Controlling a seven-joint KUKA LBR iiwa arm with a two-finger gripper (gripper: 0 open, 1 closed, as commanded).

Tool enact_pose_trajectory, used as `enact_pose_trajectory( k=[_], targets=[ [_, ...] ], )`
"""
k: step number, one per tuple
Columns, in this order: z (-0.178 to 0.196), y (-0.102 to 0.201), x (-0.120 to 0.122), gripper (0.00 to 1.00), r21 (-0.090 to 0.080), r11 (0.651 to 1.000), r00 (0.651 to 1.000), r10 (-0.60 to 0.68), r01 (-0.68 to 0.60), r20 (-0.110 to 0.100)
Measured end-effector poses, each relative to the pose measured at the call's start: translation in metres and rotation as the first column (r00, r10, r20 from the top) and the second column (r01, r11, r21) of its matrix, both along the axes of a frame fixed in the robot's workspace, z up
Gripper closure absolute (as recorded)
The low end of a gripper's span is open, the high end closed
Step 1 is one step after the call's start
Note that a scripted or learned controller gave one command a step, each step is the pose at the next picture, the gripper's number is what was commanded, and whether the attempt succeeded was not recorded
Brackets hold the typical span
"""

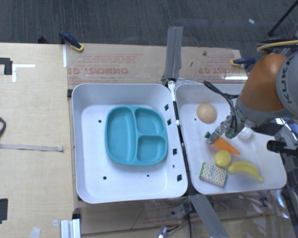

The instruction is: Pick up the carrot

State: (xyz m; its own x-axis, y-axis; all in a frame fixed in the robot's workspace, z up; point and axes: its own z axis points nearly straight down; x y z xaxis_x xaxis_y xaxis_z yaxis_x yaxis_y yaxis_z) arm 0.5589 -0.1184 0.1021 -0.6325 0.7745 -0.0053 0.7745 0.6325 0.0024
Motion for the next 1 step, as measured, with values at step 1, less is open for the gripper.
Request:
enact_pose_trajectory(
  k=[1],
  targets=[
    [0.0897, 0.0611, -0.0291, 1.0, 0.002, 0.989, 0.989, -0.148, 0.148, -0.003]
  ],
)
